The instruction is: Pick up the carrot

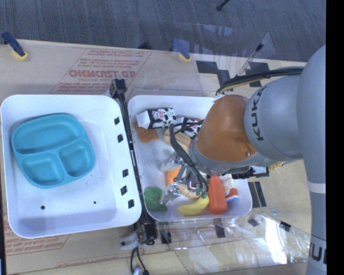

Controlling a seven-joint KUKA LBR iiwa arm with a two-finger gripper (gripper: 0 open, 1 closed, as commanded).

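The gripper [180, 182] hung low in the right bin [139, 153], its metal fingers among the toy food near the bin's near wall; whether they were open or closed could not be told, since cables and the wrist hid much of them. The carrot [217, 193] lay just right of the fingers, pointing toward the near wall, not visibly between them. A yellow banana [194, 207] lay touching its near left side, and a green vegetable [153, 197] sat farther left in the corner. A black-and-white milk carton [157, 117] lay at the far end. The left bin [63, 219] held a blue divided plate [53, 149].
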